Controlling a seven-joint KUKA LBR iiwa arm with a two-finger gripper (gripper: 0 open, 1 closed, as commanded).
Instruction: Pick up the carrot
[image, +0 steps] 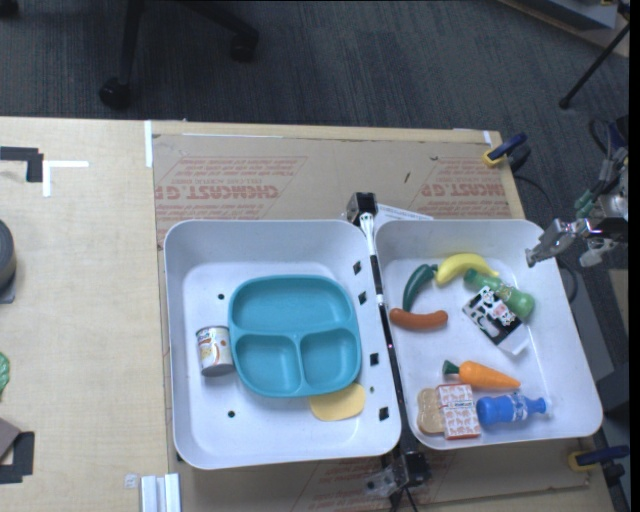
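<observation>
Reaching for the orange plastic toy carrot with a green leafy end is the step in hand. It lies in the right-hand white shallow bin, toward the near side, its long axis running left to right, green end at the left.

The gripper hangs at the bin's far right rim, well apart from the carrot; jaw state: cannot tell at this resolution.

Judgement: close across the carrot's thick middle, jaws set across its width. A blue plastic toy bottle lies just beside it on the near side, and a boxed snack with red print is near its green end, so descend from the far side to avoid nudging either.

Surface looks smooth, tapered to the right; likely slips toward the tip.
</observation>
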